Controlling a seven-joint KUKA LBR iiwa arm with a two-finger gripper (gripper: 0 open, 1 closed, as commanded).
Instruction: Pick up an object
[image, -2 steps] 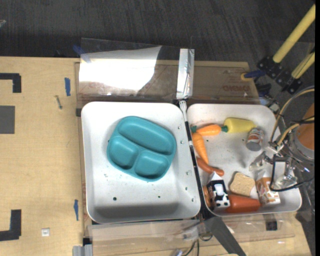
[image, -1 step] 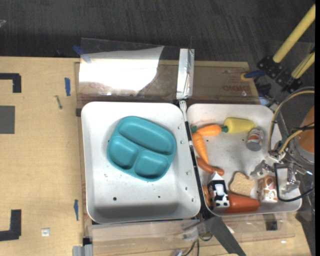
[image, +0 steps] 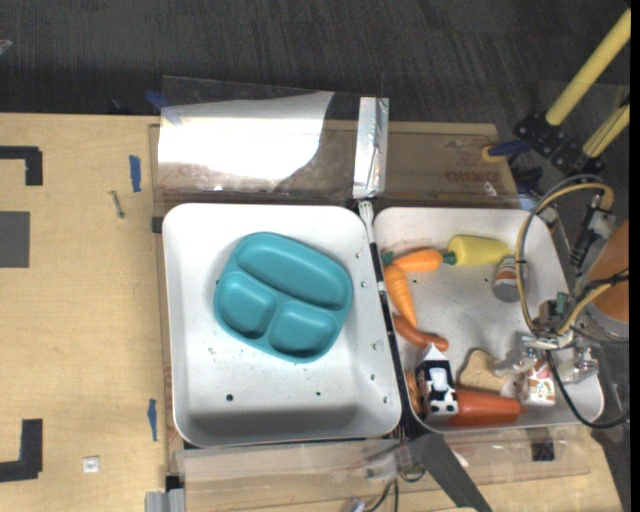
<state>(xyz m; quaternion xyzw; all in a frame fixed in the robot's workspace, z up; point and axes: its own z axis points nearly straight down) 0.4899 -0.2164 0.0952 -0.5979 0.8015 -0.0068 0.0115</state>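
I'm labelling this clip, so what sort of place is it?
Probably a robot lab test bench: two white bins side by side on a plywood top, toy food such as a carrot, and a robot arm with loose cables.

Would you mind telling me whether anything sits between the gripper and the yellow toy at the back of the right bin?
Nothing large does. The gripper hangs at the right bin's right side; the yellow toy vegetable lies up toward the far wall. A small round grey-and-orange object sits just below the toy, near a straight path; otherwise bare bin floor.
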